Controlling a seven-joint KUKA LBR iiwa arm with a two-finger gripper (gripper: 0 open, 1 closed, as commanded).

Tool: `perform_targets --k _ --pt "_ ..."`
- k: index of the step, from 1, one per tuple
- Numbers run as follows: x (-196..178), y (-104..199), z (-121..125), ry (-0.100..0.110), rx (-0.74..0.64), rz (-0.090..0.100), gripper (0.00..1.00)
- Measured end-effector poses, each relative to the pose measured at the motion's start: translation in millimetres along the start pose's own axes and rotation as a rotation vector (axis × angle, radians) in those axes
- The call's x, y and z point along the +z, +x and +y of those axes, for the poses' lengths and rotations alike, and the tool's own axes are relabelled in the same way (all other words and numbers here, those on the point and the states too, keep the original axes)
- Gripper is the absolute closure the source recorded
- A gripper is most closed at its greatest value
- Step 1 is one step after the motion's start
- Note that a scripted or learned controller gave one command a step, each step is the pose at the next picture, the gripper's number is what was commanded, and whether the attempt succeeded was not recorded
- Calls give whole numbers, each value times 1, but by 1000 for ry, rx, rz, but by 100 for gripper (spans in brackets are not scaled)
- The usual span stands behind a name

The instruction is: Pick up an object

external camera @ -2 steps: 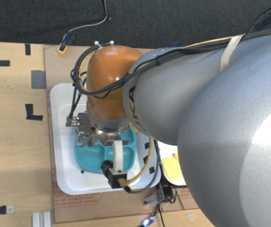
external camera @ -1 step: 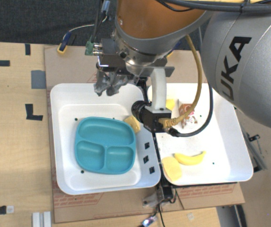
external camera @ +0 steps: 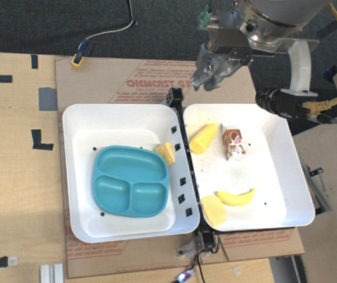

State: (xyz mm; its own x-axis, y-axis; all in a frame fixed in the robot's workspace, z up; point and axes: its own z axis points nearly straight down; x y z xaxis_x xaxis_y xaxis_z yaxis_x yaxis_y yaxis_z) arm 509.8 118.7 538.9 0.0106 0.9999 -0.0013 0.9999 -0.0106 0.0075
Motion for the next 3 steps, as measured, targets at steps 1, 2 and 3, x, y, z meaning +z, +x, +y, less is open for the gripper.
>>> perform_targets --k 1,2,3 --pt "9 -87 -26 9 -4 0 100" --pt "4 -173 -25 7 -2 -1 100" --pt "5 -284 0 7 -1 -3 100"
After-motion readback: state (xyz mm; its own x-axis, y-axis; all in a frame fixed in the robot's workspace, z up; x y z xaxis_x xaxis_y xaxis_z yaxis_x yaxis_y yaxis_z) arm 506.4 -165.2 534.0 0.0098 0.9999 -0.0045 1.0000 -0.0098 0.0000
